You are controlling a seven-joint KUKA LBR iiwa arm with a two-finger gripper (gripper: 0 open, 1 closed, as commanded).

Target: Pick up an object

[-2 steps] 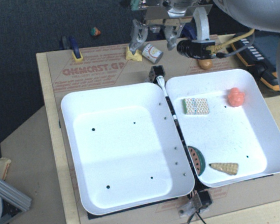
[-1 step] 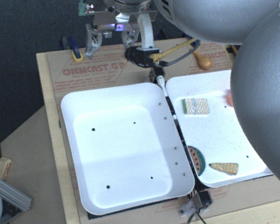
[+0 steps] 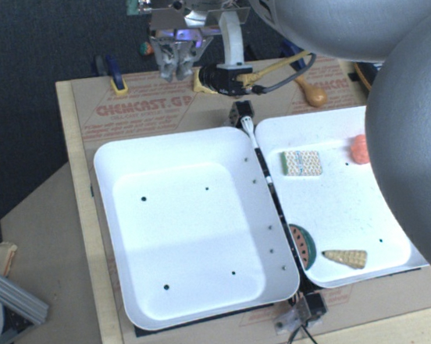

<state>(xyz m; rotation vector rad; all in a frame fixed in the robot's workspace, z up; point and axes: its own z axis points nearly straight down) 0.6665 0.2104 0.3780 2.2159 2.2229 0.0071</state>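
My gripper hangs high over the back edge of the bench, beyond the left bin's far right corner. Its fingers are close together with nothing between them. The right bin holds a small speckled rectangular block near the back, and a pink-red round thing partly hidden by the arm. A watermelon-slice toy lies against the right bin's left wall, and a tan cone-shaped piece lies at the front.
The big grey arm covers the right bin's right side. An orange-brown wooden piece lies on the cardboard behind the right bin. A yellow-and-blue clamp stands at the back left.
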